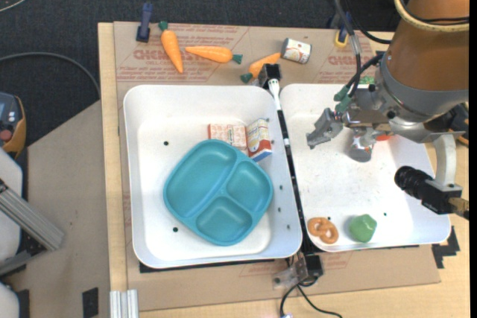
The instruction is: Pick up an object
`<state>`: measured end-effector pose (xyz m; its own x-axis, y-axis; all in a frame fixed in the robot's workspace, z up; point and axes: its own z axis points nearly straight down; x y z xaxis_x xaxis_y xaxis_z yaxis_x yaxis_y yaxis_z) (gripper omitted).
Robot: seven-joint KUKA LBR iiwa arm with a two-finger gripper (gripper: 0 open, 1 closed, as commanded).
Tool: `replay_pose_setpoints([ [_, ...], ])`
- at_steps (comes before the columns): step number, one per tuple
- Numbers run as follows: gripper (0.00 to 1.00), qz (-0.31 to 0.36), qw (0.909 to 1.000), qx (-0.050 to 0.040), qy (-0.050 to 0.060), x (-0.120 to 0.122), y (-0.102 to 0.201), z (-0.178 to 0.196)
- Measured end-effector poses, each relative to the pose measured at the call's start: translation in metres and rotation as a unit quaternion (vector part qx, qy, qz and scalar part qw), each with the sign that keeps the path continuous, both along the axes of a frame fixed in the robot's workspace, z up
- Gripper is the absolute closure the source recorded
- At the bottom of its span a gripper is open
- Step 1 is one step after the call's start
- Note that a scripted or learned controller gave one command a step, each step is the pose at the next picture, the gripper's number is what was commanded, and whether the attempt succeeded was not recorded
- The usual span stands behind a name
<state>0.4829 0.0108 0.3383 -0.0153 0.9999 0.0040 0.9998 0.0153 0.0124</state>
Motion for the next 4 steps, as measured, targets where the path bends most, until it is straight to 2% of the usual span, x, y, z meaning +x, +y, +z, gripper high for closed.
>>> replay_pose_setpoints([
  [1,1.0,-0.007,1.0,-0.002,0.004,0.0,-0.007,0.005],
  [2,1.0,-0.002,1.0,0.0,0.002,-0.003,0.079,0.072],
  [3,1.0,-0.006,1.0,-0.0003,0.001,-0.003,0.111,0.143],
  [4,1.0,-0.008,0.9999,-0.0038,0.012,-0.005,0.124,0.03],
])
